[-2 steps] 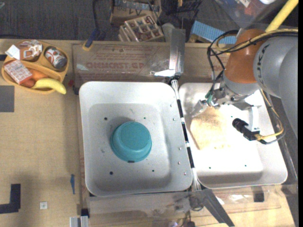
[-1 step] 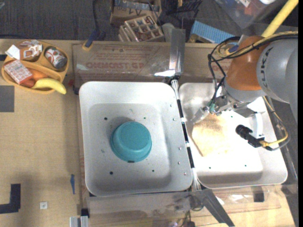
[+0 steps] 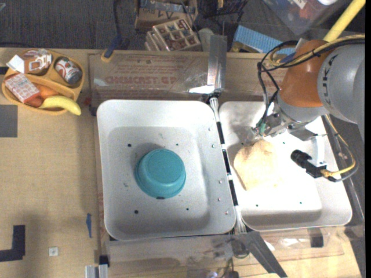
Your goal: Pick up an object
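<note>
a robotics lab — two white bins (image 3: pixel 110 120) sit on a plywood tabletop (image 3: pixel 46 190) beneath a grey-and-orange arm (image 3: pixel 324 80), with loose cables (image 3: pixel 272 57), stacked boxes (image 3: pixel 168 16) and a tray of toy food (image 3: pixel 40 83) behind.

Black capital letters "KUKA" run partly visible along the grey arm (image 3: pixel 348 80) at the frame's right edge, just beside its orange band. Faded reddish lettering stretches across the flattened cardboard sheet (image 3: pixel 151 77) lying behind the left white bin (image 3: pixel 116 120), too washed out to read. Printing on the small packets in the yellow tray (image 3: pixel 23 100) is illegible.
</note>
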Motion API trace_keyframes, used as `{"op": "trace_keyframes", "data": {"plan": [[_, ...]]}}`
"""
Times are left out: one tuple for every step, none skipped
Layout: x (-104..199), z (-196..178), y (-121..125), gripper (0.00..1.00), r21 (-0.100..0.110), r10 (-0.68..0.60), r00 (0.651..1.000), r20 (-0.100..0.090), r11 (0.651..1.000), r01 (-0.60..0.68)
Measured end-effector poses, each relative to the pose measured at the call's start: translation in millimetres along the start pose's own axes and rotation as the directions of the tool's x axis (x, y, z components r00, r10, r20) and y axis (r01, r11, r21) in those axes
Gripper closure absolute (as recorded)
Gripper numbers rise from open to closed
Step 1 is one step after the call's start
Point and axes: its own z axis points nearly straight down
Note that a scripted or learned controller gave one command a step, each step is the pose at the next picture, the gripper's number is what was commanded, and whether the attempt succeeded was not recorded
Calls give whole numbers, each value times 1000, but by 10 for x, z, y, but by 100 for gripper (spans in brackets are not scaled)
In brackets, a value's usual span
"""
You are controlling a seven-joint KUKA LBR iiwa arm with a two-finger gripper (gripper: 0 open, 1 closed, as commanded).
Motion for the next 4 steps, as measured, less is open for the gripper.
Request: {"op": "trace_keyframes", "data": {"plan": [[-2, 0, -1, 0, 0, 0, 1000, 0, 1000, 0], [28, 117, -83, 0, 6, -5, 1000, -1, 1000, 5], [4, 0, -77, 100, 0, 0, 1000, 1, 1000, 0], [37, -1328, -350, 100, 6, -315, 949, -2, 949, 315]]}}
